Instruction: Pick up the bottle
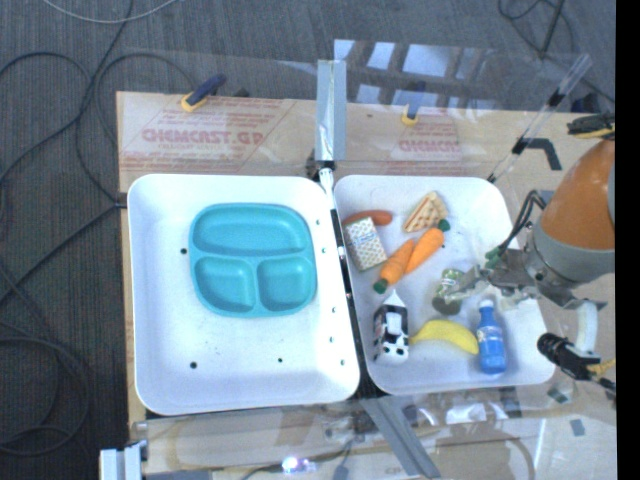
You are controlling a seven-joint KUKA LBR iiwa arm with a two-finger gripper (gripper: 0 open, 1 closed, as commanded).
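Observation:
The blue bottle (490, 341) with a white cap lies in the right bin (505, 203), near its front right corner, cap pointing to the back. My gripper (455, 289) hangs low over the bin's middle, just left of and behind the bottle's cap, apart from the bottle. Nothing shows held in it. The arm's orange band (585, 203) and grey wrist rise over the bin's right rim.
Beside the bottle lie a yellow banana (447, 335) and a black-and-white cow-patterned carton (392, 332). Further back are two carrots (412, 253), a sandwich wedge (425, 211), a sausage (372, 218) and a cracker block (365, 242). The left bin (160, 368) holds a blue divided plate (252, 258).

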